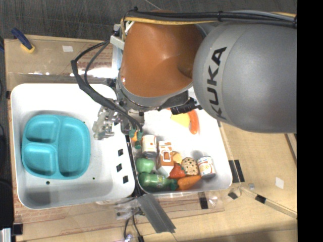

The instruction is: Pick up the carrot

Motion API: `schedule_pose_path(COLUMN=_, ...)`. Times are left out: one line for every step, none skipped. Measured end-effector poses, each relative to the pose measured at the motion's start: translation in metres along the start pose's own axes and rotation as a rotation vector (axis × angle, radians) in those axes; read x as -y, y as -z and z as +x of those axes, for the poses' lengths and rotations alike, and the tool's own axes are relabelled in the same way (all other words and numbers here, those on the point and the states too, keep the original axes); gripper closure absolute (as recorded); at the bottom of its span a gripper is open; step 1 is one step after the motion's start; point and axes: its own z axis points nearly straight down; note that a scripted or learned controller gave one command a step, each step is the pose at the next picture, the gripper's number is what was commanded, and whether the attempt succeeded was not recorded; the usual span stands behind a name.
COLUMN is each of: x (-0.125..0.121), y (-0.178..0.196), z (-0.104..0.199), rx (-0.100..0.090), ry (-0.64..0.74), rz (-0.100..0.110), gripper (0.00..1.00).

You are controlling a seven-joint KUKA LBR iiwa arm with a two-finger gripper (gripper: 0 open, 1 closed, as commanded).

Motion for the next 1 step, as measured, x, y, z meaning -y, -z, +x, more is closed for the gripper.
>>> schedule_pose_path(x=-0.0891, y=-0.0666, z=0.0265, rx=-0.01, ry=0.397, rz=0.001, gripper=1.0)
